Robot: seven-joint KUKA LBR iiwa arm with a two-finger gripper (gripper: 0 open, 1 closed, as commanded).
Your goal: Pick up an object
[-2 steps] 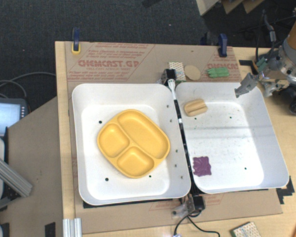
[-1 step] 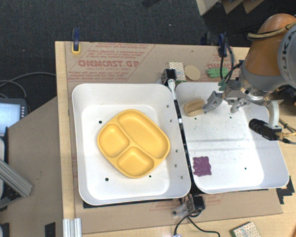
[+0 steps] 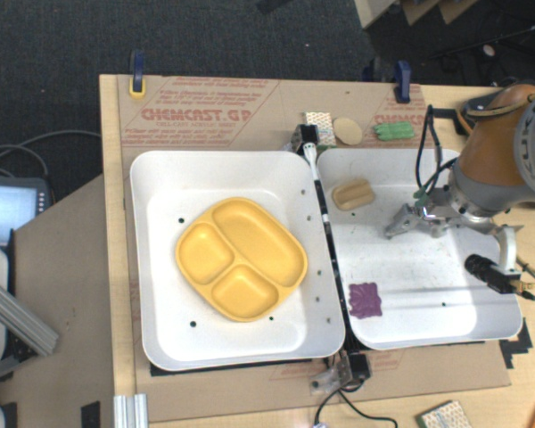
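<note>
I log the bench point(image 3: 205, 114) first, a brown board stamped with red lettering, bearing two shallow white bins side by side. The left bin point(image 3: 156, 239) holds item one, a yellow divided plate point(image 3: 241, 259) with three compartments, lying flat near the bin's middle and turned at a slant. The right bin point(image 3: 428, 319) sits touching the left along their shared edge. Next, the arm point(image 3: 504, 154), grey with an orange band, reaching in from the right over the right bin's far right part. Its gripper point(image 3: 408, 222) hangs low over the right bin, metal fingers point(image 3: 397, 226) pointing left; I see nothing between them, and I cannot tell from here whether they stand apart or together. Smaller items follow. A tan bread-like block point(image 3: 352, 194) lies in the right bin's upper left, near the gripper but apart from it. A purple ragged-edged piece point(image 3: 366, 300) lies flat in the right bin's lower left, well apart from the gripper. Outside the bins, on the bench beyond the right bin's far rim, I note a round beige piece point(image 3: 348, 131) and, just beside it to the right, a small green piece point(image 3: 393, 132).
</note>
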